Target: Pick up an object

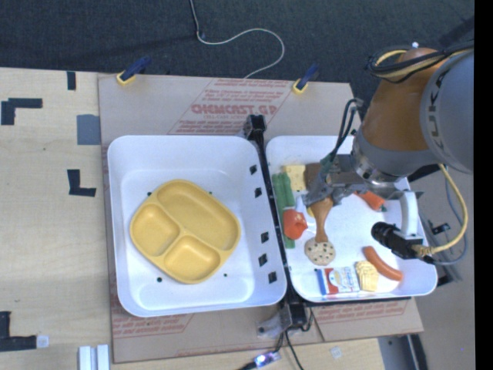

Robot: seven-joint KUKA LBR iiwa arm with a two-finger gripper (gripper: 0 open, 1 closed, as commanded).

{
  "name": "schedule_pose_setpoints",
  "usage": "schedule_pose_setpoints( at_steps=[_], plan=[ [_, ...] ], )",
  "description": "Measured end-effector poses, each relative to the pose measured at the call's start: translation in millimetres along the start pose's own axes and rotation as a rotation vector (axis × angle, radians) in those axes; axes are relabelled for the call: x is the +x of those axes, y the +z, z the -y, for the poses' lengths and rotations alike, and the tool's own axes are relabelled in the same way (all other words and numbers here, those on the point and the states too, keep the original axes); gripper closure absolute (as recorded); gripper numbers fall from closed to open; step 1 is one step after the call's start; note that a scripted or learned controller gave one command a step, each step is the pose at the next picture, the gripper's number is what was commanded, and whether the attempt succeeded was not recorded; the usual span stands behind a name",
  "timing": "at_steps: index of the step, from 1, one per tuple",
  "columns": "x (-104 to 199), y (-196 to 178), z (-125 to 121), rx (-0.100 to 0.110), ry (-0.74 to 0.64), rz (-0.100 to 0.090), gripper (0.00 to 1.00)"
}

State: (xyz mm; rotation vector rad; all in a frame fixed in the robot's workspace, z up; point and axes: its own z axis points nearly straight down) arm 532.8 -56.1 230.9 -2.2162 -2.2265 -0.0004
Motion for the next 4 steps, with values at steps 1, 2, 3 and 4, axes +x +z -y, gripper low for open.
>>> schedule_pose_setpoints(
  at_steps=[1,2,3,4],
  plan=[
    [22,7,-38,0.001,0.000,0.000,1.00],
    [56,18,-82,0.000,-0.001,-0.001,1.00],
    [82,-4,-125,-0.003,0.000,0.000,1.00],
    [81,-1,-115,0.002,0.004,0.001,1.00]
  ],
)
